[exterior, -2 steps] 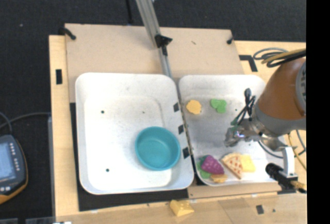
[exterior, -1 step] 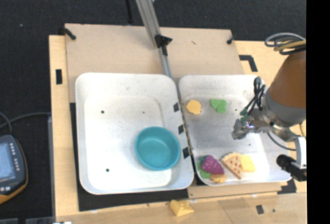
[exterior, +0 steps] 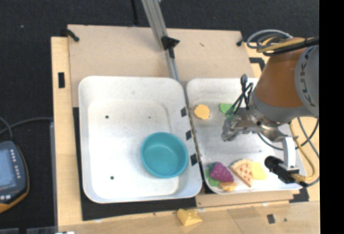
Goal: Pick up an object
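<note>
Your gripper (exterior: pixel 230 132) hangs low over the middle of the right bin (exterior: pixel 212 86), and from above you cannot tell how it is set or whether it has anything. Nothing is visibly in its grasp, so treat the pick as not yet made.

Candidates lie around it: a small green piece (exterior: pixel 226 107) just beside the wrist, an orange round piece (exterior: pixel 202 112) to its left near the bin wall, and, at the near edge, a purple grape bunch (exterior: pixel 221 172) touching a pizza slice (exterior: pixel 244 172) and a yellow block (exterior: pixel 258 171).

Go for the green piece or the orange one (both sit alone, so there is less to nudge). Centre squarely over it before descending. The near cluster is risky, I judge: crowded pieces tend to shove each other aside. The teal bowl (exterior: pixel 164 154) sits in the left bin (exterior: pixel 107 120), well apart.
</note>
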Tool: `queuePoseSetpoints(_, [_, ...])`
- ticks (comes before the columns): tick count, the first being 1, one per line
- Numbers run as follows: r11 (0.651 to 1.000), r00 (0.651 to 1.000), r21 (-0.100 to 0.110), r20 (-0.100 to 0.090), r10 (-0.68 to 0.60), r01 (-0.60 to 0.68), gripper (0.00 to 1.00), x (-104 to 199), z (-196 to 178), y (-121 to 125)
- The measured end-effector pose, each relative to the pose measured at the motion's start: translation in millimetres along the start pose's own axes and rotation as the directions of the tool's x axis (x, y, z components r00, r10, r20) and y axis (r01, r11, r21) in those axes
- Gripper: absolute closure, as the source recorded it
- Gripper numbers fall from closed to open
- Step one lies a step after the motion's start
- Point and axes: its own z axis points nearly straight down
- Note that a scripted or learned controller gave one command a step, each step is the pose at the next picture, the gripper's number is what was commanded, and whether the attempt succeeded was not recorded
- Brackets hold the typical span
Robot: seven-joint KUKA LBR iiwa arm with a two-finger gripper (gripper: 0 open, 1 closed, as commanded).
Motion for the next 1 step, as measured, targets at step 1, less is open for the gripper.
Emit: queuePoseSetpoints(1, [1.000,1.000,0.000,-0.001,-0.005,0.005,1.00,52.5,4.4,14.9])
